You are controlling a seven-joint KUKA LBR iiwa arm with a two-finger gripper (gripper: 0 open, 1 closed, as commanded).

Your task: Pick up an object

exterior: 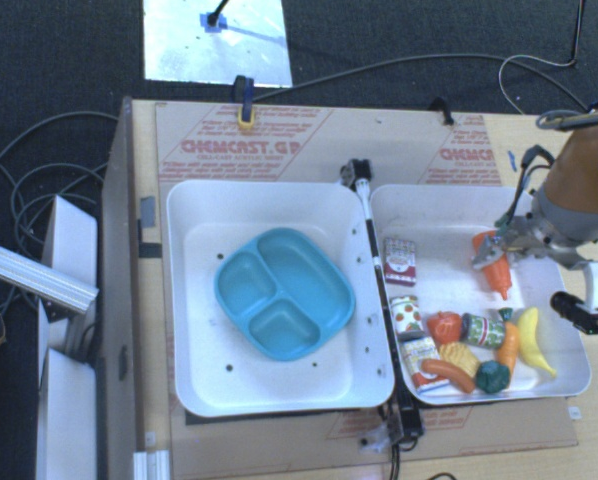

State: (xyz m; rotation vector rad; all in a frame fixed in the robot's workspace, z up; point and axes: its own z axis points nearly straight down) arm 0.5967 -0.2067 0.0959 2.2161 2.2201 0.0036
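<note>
My gripper (501, 248) hangs low over the far right part of the right bin (449, 203), reaching in from the right edge. Right under it lies an orange carrot-shaped toy (496, 273), touching or nearly touching the gripper's tip; whether it is gripped is not visible. Along the bin's near side sit a yellow banana (535, 343), a small orange carrot (508, 345), a green bottle-like toy (482, 329), a red tomato (445, 326), a corn piece (461, 355), a sausage (447, 373) and a dark green lump (493, 376).
A red carton (401, 260) and a labelled can (406, 316) lie along the right bin's left wall. The left bin (194, 268) holds a blue divided plate (284, 293). A rod with a black clamp (357, 173) runs between the bins.
</note>
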